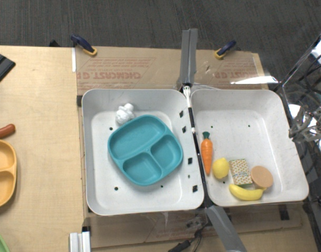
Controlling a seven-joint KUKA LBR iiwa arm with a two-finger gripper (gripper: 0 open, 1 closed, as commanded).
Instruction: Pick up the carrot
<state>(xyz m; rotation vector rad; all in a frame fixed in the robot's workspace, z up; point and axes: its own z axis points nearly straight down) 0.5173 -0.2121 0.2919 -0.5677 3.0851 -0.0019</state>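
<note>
Carrot against right bin's left wall.

cardboard sheet behind bins | red print, upside down | reads "CHEMCRAFT"-like, not fully legible

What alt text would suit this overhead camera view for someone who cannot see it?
A carrot lies along the left wall of the right bin, beside a lemon, banana and cookie. The left bin holds a teal divided plate.
</note>
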